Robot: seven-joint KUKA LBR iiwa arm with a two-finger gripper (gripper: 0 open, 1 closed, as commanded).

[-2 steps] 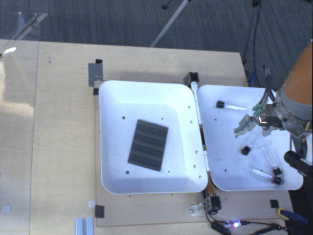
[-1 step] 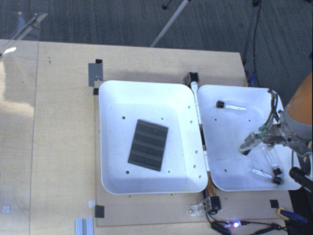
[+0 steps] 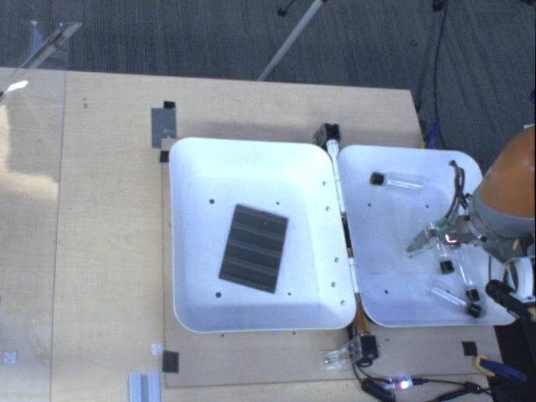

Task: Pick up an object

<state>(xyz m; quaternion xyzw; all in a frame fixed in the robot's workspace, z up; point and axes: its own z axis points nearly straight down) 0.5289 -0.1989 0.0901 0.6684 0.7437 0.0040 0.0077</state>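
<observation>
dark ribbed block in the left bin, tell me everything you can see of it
The dark ribbed block is a flat rectangular slab, dark grey to black, with a matte look. Parallel grooves cross its top and divide it into about four raised bands. It lies flat on the floor of the left bin, near the middle, turned slightly so that its long sides slant against the bin's walls. It touches only the bin floor and stands apart from every wall.
</observation>
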